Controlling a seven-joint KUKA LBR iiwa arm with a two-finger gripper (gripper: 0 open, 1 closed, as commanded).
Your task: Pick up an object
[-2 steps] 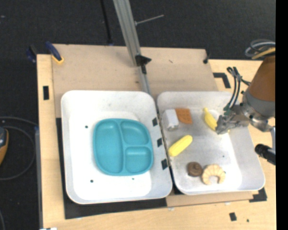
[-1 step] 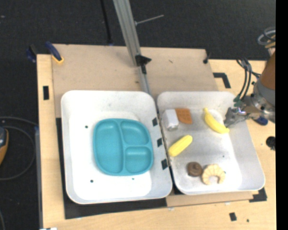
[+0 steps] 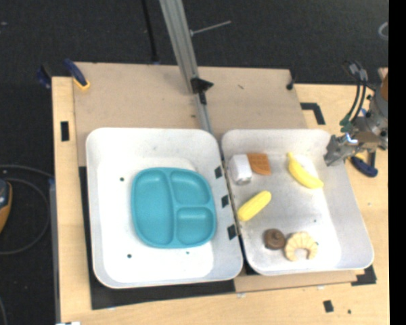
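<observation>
Broadly, 2 shallow white bins sit side by side on a wooden bench (image 3: 162,93). Left bin (image 3: 108,147), centre-left of frame: 1 teal divided plate (image 3: 172,207). Right bin (image 3: 338,208), centre-right: 1 banana (image 3: 304,171) at upper middle; 1 yellow corn cob (image 3: 254,205) near the divider; 1 beige croissant (image 3: 301,246) at lower middle, touching 1 brown chocolate doughnut (image 3: 274,239) on its left; 1 orange-brown cracker (image 3: 259,164) just beside 1 white cylinder (image 3: 241,169) at upper left. Gripper (image 3: 340,149), right edge of frame, over the right bin's upper-right rim, nothing between its fingers; whether spread or closed, cannot tell.
</observation>
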